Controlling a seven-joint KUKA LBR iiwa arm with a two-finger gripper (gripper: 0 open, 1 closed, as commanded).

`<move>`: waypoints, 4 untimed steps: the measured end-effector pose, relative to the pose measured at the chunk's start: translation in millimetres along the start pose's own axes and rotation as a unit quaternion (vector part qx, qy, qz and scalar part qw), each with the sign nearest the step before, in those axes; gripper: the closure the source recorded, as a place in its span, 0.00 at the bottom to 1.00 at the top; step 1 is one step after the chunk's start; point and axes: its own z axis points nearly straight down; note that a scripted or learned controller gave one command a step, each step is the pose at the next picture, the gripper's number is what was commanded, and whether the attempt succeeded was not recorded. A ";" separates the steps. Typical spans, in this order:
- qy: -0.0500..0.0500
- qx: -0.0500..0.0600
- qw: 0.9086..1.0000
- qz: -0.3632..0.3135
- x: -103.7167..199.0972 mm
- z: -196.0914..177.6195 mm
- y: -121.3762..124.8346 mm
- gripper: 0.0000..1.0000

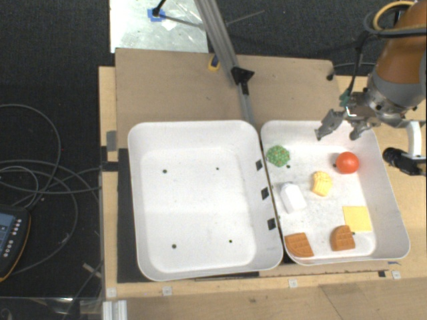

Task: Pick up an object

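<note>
My gripper (344, 127) hangs open over the far edge of the right bin (392, 209), with nothing between its two dark fingers. Just below it and slightly right lies a red tomato (347, 162). A green broccoli piece (278, 155) sits near the bin's left wall. A yellow corn piece (321, 183) and a white block (291, 197) lie mid-bin. A yellow cheese square (357, 218) and two brown bread pieces (299, 245) (342, 238) rest near the front.
The left bin (143, 199) stands beside the right one, joined by dark clips. A grey slanted pole (220, 32) crosses the back of the bench. Cables lie on the floor at the left.
</note>
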 end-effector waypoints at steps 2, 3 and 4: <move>0.000 0.000 1.000 0.002 -3.2 56.9 -5.5 0.00; 0.000 0.000 1.000 0.001 -0.1 115.5 1.9 0.00; 0.000 -0.001 1.000 0.001 0.4 145.4 2.2 0.00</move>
